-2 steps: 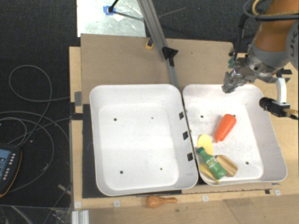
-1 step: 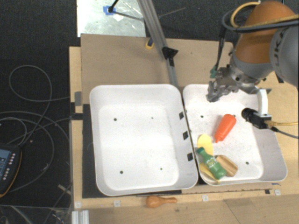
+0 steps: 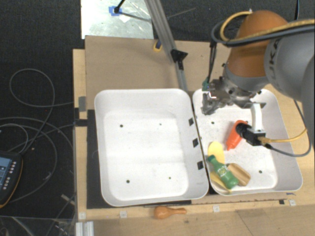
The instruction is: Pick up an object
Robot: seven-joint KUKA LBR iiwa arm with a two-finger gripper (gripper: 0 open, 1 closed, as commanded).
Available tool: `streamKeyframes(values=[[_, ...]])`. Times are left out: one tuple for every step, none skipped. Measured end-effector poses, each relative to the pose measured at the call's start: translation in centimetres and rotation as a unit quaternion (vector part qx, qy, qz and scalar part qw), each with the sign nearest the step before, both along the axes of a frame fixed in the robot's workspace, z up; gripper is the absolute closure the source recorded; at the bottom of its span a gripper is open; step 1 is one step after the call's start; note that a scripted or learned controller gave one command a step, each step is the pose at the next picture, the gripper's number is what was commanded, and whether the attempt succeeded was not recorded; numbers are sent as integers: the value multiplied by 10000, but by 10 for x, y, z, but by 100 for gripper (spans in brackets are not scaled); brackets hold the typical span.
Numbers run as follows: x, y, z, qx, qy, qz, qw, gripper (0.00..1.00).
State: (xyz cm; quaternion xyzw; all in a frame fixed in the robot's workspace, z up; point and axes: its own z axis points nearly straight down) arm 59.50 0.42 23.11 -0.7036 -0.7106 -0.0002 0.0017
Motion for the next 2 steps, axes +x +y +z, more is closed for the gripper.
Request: streamKeyframes(values=[[-24, 44, 4, -2, 0, 1, 10000, 100], [-37, 94, -9, 1, -2, 2, 10000, 100]])
